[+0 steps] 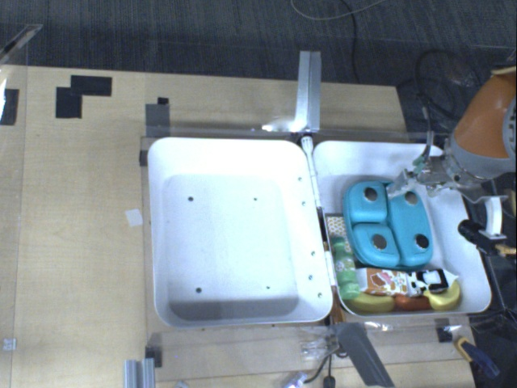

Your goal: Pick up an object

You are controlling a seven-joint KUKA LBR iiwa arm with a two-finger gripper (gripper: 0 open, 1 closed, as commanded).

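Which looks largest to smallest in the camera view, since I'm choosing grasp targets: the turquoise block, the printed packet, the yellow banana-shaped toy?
1. Turquoise block, clearly largest.
2. Printed packet.
3. Yellow banana-shaped toy, though partly hidden, so its rank below the packet is unsure.

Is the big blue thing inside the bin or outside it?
Inside. The blue tray lies flat within the right bin's white walls.
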